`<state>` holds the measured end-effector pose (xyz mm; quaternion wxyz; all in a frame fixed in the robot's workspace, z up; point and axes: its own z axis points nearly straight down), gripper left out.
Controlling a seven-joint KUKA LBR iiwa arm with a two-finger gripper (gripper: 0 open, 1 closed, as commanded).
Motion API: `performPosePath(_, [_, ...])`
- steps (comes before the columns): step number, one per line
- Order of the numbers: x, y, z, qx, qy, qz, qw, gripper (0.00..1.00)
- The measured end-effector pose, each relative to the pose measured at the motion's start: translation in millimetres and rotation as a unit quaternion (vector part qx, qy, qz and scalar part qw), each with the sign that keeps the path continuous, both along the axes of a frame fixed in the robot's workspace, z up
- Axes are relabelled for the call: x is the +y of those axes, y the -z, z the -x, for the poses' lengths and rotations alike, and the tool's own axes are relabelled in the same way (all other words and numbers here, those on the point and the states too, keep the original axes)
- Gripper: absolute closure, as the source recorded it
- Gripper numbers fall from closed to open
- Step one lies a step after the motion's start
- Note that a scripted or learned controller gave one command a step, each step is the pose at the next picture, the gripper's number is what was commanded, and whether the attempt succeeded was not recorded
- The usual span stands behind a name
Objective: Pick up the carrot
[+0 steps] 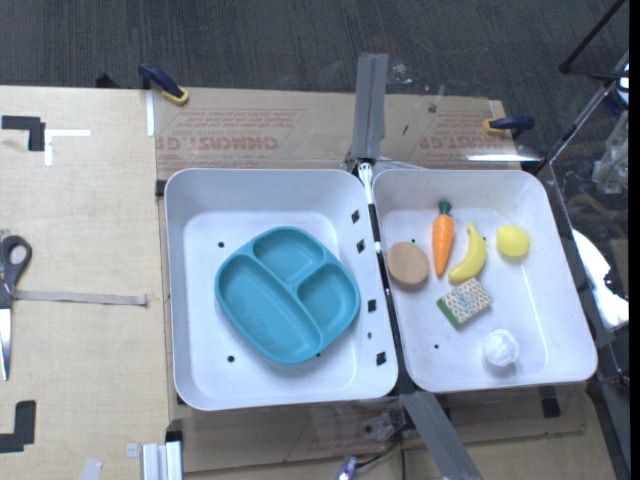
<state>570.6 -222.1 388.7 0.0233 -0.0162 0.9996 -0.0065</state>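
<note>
Lying lengthwise in the right bin (560,298), the carrot (443,243) points its green top toward the far wall, tip toward the near side. Cookie (408,264) and banana (468,256) flank it closely; sponge (465,302) sits below. The gripper's state cannot be told.

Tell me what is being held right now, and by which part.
Nothing is held. The carrot lies loose in the right bin, beside the banana.
</note>
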Motion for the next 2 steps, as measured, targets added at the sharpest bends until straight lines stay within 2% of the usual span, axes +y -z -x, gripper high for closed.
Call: performPosePath(2, [-0.9, -19.7, -3.5, -0.007, 0.000, 0.0018, 1.0000, 1.00])
